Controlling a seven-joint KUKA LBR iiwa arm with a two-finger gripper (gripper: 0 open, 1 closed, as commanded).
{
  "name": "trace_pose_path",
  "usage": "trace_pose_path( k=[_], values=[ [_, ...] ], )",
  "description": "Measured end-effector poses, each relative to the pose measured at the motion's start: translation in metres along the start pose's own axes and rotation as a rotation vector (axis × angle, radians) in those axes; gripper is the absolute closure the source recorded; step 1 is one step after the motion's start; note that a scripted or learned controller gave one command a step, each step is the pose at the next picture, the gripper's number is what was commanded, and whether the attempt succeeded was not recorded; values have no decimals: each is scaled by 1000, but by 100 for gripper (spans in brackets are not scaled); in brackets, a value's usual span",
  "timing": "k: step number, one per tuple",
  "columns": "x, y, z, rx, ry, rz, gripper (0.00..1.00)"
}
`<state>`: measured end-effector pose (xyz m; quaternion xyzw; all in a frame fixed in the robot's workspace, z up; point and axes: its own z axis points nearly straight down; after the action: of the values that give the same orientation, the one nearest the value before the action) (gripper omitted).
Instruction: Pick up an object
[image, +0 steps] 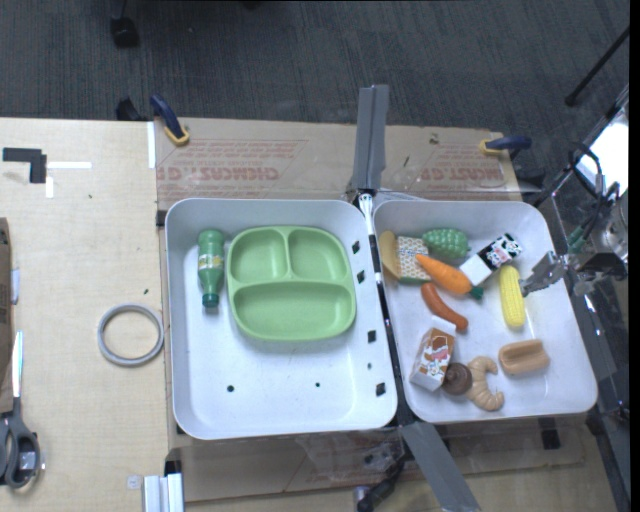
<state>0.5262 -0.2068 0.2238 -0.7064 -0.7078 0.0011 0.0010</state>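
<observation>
**Pincer at the right bin's far edge, toys untouched**

The pincer hangs over the right rim of the right bin, its thin metal fingers just beside the corn cob; from where I stand I cannot tell whether they are spread or pressed together, and I see nothing between them.

The corn lies upright along the bin's right side. Just left of its top sits a small black-and-white carton. Further in lie a carrot, a green bumpy vegetable, a waffle-like piece and a red sausage. Toward the near edge rest a bread roll, a croissant, a brown round piece and a small juice box.

The left bin holds a green divided plate with a green bottle beside it. On the bench lies a tape ring.
</observation>
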Motion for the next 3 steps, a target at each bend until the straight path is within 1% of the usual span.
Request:
trace_pose_path(
  k=[1, 2, 3],
  values=[
    [-3, -14, 23, -1, 1, 70, 0],
    [13, 40, 132, -3, -1, -35, 0],
    [13, 40, 132, -2, -1, -35, 0]
  ],
)
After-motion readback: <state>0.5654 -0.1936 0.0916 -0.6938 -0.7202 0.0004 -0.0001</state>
